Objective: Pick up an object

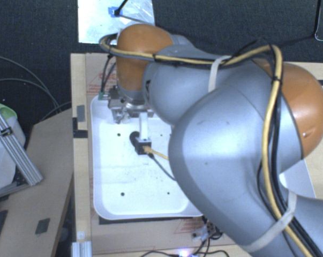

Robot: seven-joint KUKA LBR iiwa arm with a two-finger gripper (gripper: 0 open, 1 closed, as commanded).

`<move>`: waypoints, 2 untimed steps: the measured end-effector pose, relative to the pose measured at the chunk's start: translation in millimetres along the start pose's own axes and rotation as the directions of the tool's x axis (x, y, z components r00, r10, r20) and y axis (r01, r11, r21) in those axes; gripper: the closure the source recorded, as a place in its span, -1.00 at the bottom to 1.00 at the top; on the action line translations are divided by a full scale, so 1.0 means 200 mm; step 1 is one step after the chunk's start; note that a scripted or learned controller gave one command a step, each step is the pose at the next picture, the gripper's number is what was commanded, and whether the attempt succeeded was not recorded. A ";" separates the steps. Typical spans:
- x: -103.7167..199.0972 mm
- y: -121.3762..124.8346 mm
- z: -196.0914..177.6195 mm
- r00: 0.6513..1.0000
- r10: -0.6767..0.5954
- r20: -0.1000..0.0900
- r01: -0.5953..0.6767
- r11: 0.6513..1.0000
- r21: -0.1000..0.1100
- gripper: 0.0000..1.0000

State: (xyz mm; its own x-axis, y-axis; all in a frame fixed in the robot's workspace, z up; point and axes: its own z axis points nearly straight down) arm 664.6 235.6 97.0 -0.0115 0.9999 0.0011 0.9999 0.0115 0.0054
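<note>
Pincer poised low over the far left corner of the left bin, my grey arm reaching in from the right and covering everything on that side. Open or closed, I cannot tell from this angle. Any object to pick is hidden from me, so its direction and long axis are unknown. The bin's bare floor is smooth white plastic, shallow and round-cornered, dotted with small dark holes.

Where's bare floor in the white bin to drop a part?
White bin: bare floor along its left wall and near rim, left of the arm. It is crowded at the far end under the gripper. The arm covers the right side.
</note>
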 end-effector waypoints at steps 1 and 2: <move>-0.30 0.02 -0.05 1.000 0.015 0.003 -0.015 1.000 0.003 1.00; -0.90 0.03 -0.47 1.000 0.020 0.006 -0.020 1.000 -0.006 1.00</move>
State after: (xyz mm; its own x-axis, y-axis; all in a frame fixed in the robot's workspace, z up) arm 671.3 56.1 191.0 0.0085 0.9999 -0.0053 0.9999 -0.0085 0.0109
